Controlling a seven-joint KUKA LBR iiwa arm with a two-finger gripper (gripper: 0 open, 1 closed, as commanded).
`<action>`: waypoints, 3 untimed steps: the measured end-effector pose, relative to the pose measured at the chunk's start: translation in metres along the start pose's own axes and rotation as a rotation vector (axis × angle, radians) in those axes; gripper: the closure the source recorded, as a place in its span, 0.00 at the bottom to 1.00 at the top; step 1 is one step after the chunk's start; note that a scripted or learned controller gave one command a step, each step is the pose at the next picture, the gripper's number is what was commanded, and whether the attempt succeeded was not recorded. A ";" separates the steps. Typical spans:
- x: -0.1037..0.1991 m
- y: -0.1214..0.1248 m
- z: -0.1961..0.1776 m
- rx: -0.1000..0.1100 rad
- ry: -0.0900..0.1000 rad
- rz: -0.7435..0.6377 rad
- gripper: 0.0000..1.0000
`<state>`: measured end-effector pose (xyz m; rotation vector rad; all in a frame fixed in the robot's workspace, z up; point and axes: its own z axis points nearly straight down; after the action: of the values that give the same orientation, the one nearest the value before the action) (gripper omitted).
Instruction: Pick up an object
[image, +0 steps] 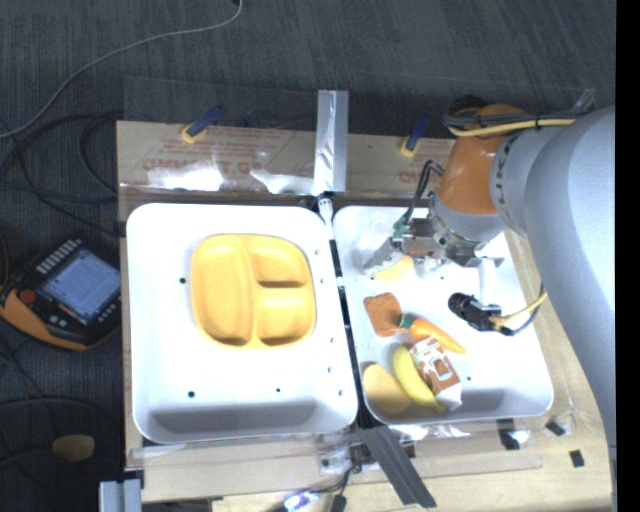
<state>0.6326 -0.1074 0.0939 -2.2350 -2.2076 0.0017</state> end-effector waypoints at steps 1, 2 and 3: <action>0.002 0.030 0.006 -0.007 -0.001 -0.042 0.00; 0.012 0.030 0.005 -0.005 -0.002 0.303 0.00; 0.012 -0.011 0.005 -0.010 -0.002 0.134 0.00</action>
<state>0.6220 -0.0954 0.0890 -2.3846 -2.0586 -0.0072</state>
